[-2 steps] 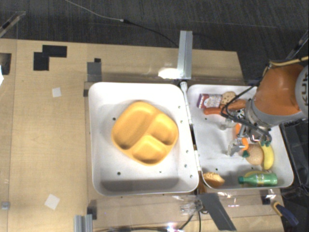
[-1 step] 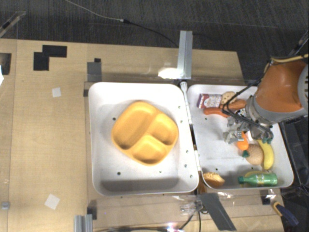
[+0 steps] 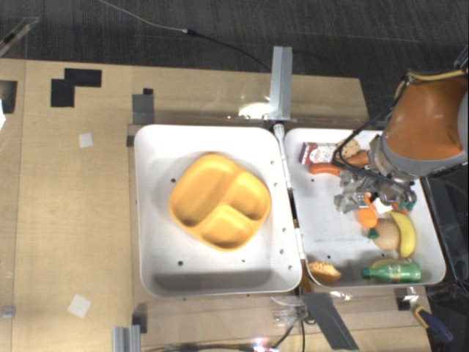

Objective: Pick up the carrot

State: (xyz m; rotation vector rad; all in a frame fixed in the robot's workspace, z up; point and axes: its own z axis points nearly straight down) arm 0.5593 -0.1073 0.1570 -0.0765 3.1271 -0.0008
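The carrot (image 3: 367, 215) is a small orange piece with a green stub at its lower end. It lies in the right bin (image 3: 322, 226), towards that bin's right side. My gripper (image 3: 364, 199) hangs right over the carrot's upper end, and the grey metal of the hand covers part of it. The grey wrist and its orange band rise to the upper right. The view does not show whether the carrot is gripped.
Close around the carrot lie a brown potato (image 3: 386, 235), a banana (image 3: 404, 232) and a green bottle (image 3: 392, 271). A bread piece (image 3: 325, 271) sits front left, and a purple packet (image 3: 316, 152) and red sausage (image 3: 323, 169) at the back. The left bin (image 3: 154, 255) holds a yellow divided plate (image 3: 220, 199).
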